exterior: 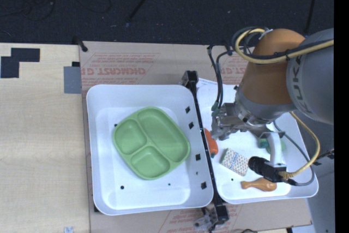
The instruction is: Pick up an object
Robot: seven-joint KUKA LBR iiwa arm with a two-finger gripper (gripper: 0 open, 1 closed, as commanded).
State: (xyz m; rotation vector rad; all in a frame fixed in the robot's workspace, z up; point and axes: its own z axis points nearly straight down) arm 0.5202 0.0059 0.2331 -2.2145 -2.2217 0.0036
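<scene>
My gripper (222, 127) reaches down into the right bin (305, 188), near its left wall. Just below it, against the divider, lies a small orange object (210, 143), partly hidden by the gripper. A white packet with a speckled pattern (235, 162) lies a little to the lower right of the gripper. A tan, drumstick-shaped object (260, 185) rests near the bin's front edge. A small teal object (264, 142) peeks out from behind the wrist on the right. Nothing shows between the gripper's tips.
The left bin (103, 183) holds a green divided plate (150, 142) lying flat in its middle. The grey arm with its orange band (272, 71) covers the back of the right bin. Cardboard (136, 65) lies under both bins.
</scene>
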